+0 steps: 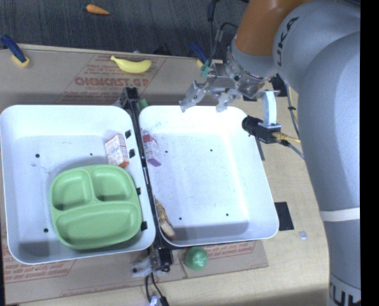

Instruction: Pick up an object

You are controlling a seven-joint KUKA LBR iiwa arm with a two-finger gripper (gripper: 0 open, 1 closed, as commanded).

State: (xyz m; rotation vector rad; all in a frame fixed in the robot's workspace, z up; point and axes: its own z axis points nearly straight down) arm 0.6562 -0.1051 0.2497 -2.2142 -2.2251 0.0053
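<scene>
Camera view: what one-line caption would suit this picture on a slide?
End effector poised above the right bin's far rim; green tray and small carton sit in the left bin.

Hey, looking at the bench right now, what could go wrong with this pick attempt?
1. The gripper hangs over the right bin's far rim, apart from any object, so a descent may strike the rim.
2. The small carton lies against the right bin's left wall, leaving little finger room.
3. The green tray looks too wide to grasp.

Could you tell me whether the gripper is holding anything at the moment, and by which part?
Nothing: the gripper hangs open above the right bin's far rim.
</scene>
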